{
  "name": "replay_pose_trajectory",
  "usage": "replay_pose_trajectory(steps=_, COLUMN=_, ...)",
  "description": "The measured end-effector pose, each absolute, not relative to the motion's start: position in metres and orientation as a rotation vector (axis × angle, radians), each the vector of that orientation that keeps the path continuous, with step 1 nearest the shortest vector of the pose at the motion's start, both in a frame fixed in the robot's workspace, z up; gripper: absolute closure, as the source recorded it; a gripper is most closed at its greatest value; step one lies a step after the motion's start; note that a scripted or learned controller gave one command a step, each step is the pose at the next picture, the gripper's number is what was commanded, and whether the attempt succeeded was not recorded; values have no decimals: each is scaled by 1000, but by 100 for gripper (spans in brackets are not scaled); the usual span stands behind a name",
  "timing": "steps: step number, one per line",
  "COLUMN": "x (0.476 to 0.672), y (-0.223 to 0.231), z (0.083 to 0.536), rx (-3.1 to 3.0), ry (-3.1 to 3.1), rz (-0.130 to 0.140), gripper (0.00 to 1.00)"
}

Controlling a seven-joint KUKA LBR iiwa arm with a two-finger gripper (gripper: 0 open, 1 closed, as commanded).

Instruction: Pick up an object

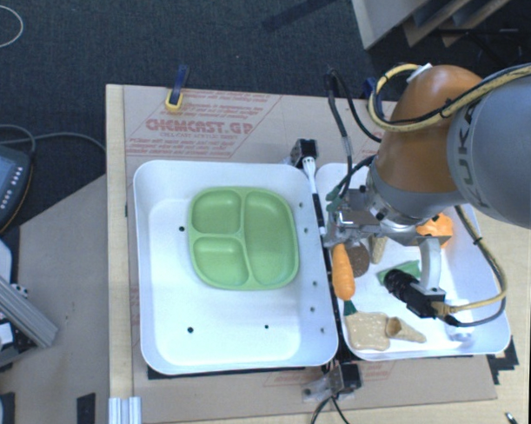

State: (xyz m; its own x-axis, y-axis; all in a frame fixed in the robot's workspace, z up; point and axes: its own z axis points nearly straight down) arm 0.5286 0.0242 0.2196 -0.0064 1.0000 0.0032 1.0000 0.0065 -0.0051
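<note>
The big grey arm with its orange band is up high, closest to you. It reaches in from the right and hangs over the right bin. The gripper sits low under the wrist, near the left wall of that bin. You cannot tell if it is open or closed, because the wrist covers it. You cannot see anything held in it.

Look just below the gripper. An orange carrot lies along the left wall of the right bin. A small brown lump lies right beside the carrot, on its right side. You cannot tell if the gripper touches either one.

At the near end of the same bin lies a flat tan piece. A little tan cone lies touching it. An orange thing peeks out on the far side of the arm.

The left bin holds a green plate with three parts. The plate lies flat, well apart from the gripper.
</note>
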Motion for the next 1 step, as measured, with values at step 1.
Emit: replay_pose_trajectory(steps=1, x=525, y=13, z=223, rx=-2221, ry=-2219, rz=2, gripper=100)
